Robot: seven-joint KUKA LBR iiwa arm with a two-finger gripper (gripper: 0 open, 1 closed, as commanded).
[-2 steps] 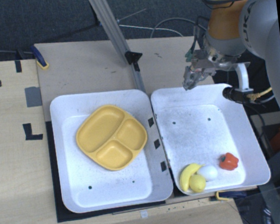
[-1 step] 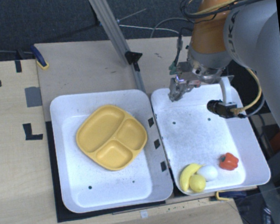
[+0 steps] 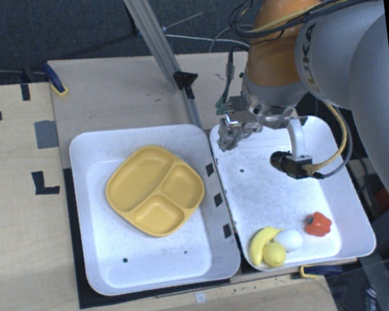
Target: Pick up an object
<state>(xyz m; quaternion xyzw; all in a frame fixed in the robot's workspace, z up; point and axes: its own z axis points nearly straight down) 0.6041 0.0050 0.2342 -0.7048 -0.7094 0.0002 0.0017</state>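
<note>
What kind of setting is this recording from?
Most likely a robotics lab's bin-picking bench: a grey industrial arm reaches over two white bins, toy food like a banana lies in one, and tape marks dot the wooden bench.

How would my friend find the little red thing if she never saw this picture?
Look at the right white bin, the one under the robot arm, and go to its near edge. Three small things lie there in a row: a yellow banana, a white egg and, last on the right, the red pepper. It is the only red one and lies slightly apart from the other two.
</note>
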